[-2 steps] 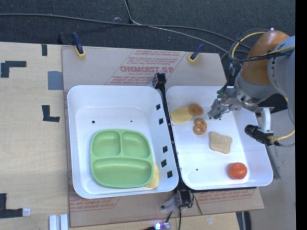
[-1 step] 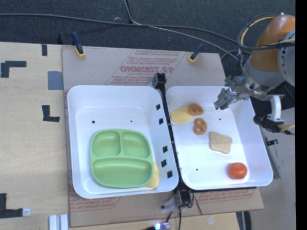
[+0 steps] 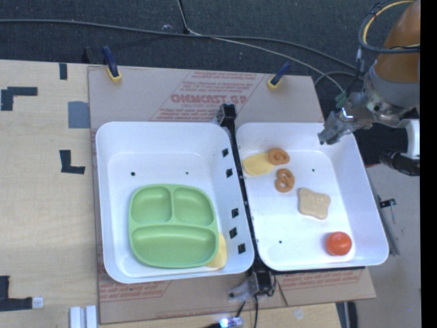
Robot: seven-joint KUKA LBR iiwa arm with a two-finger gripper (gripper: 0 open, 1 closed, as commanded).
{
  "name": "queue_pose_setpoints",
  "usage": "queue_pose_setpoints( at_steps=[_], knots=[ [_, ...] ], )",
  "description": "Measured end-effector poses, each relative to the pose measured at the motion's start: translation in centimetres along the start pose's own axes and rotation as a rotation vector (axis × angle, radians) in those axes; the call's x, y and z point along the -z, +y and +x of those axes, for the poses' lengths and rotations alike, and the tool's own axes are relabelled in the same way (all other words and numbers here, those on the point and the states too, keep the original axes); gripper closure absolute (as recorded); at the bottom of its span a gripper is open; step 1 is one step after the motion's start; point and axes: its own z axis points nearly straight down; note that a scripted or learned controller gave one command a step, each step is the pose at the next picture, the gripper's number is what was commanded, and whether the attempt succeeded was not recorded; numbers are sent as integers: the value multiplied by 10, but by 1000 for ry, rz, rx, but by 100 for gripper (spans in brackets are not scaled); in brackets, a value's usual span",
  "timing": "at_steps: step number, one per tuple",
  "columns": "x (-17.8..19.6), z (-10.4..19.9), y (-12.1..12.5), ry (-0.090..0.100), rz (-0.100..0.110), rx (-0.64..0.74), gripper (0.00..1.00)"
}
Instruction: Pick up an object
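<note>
Blur hides most of the dark two-finger gripper (image 3: pixel 333 132), which hangs over the far right corner of the right white bin (image 3: pixel 362 183). From where I stand I cannot tell whether it is spread or closed. The grey arm with its orange band (image 3: pixel 399 39) is cut off by the right edge, so only the wrist end can be seen.

In that bin the pickable pieces lie well apart from the gripper. A flat pale yellow disc (image 3: pixel 257 165) sits near the left wall, touching a small orange-brown pretzel ring (image 3: pixel 278 157). A second pretzel ring (image 3: pixel 285 180) lies just below them. A tan toast-shaped slice (image 3: pixel 313 203) is near the middle, and a red-orange ball like a tomato (image 3: pixel 339 243) lies close to the near right corner. Bare white floor shows along the far wall and in the near left part of the bin.

The left white bin (image 3: pixel 109 183) holds a green divided plastic plate (image 3: pixel 173 225) in its near half. A yellow piece (image 3: pixel 220 251) pokes out from under the plate's right rim, and most of it is hidden. The far half of this bin shows bare floor.

A black strip (image 3: pixel 235 183) runs between the two bins. Both rest on a brown cardboard sheet with red lettering (image 3: pixel 198 91), held at its far edge by two blue-and-yellow clamps (image 3: pixel 110 65).
</note>
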Motion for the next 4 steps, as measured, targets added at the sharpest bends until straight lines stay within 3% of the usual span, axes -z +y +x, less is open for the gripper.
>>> queue_pose_setpoints(
  at_steps=[2, 4],
  knots=[
    [-24, 115, 10, 3, 7, 5, 100],
    [-15, 222, 11, 3, 6, 6, 100]
  ],
)
